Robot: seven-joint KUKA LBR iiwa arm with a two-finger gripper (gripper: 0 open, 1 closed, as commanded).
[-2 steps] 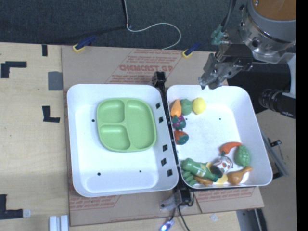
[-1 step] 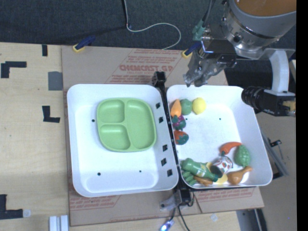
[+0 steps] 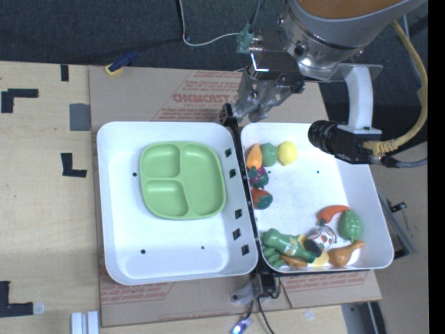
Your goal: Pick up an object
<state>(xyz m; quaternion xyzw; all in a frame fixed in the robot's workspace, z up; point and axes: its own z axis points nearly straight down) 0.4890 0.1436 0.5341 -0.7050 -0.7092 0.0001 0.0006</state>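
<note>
Here, at the far left relative to the gripper, the left bin [image 3: 118, 186] holds a green divided plate [image 3: 183, 179], lying flat and well apart from the gripper, below and to its left. A row of black clips [image 3: 238, 200] runs along the seam where the two bins meet.

The gripper [image 3: 259, 103] hangs just above the top end of that seam, over the cardboard [image 3: 174, 92] at the bins' far rims. Its dark fingers point down and slightly left; whether they are spread or closed cannot be told from this angle, and nothing is visible between them.

Just below the gripper, inside the right bin [image 3: 361, 193], sit an orange carrot-like toy [image 3: 254, 156] and a yellow ball [image 3: 286, 153], close together. Beneath them lie a dark purple-green piece [image 3: 259, 177] and a red-and-green piece [image 3: 261, 199]. Farther down and to the right, well apart from the gripper, toys crowd the near corner: a green figure [image 3: 278, 243], a green leafy toy [image 3: 350, 225] and an orange-brown piece [image 3: 341, 256].

The arm [image 3: 348, 5] comes in from the upper right, its orange band above the grey wrist, with a black cylinder [image 3: 334, 139] jutting over the right bin's rim.
</note>
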